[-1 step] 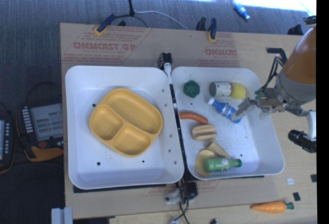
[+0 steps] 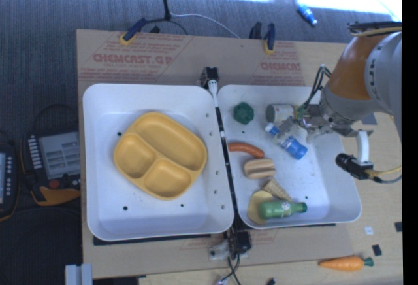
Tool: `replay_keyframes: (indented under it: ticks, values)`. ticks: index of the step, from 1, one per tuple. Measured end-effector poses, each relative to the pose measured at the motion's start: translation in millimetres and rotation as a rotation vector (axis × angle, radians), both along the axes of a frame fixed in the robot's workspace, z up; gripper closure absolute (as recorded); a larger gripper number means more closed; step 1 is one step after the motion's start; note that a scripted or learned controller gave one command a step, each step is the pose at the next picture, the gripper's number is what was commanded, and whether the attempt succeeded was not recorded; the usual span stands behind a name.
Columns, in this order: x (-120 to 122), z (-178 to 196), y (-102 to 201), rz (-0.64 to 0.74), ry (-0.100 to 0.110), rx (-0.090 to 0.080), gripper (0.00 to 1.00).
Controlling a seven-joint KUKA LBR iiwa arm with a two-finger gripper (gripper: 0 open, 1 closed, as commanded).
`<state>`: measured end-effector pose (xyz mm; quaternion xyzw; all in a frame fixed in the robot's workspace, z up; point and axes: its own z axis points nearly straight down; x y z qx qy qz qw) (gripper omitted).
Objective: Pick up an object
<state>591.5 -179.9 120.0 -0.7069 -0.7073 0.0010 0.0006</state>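
Several items crowd the gripper (image 2: 302, 121): blue bottle (image 2: 292, 146), grey can (image 2: 279, 111), green ball (image 2: 243, 113); grip unclear.

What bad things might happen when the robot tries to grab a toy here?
1. The gripper sits among a grey can and a small blue bottle lying close together, so it might nudge one away or pinch two things.
2. The can and bottle are round and lying down, so they may roll out of reach.
3. The hot dog, sausage and green bottle crowd the right bin, so a knocked toy could bump them.
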Motion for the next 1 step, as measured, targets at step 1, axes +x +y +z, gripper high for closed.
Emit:
replay_keyframes:
  ticks: [1]
  values:
    - [-5.1, -26.5, 11.7, -0.001, -0.013, -0.007, 0.0]
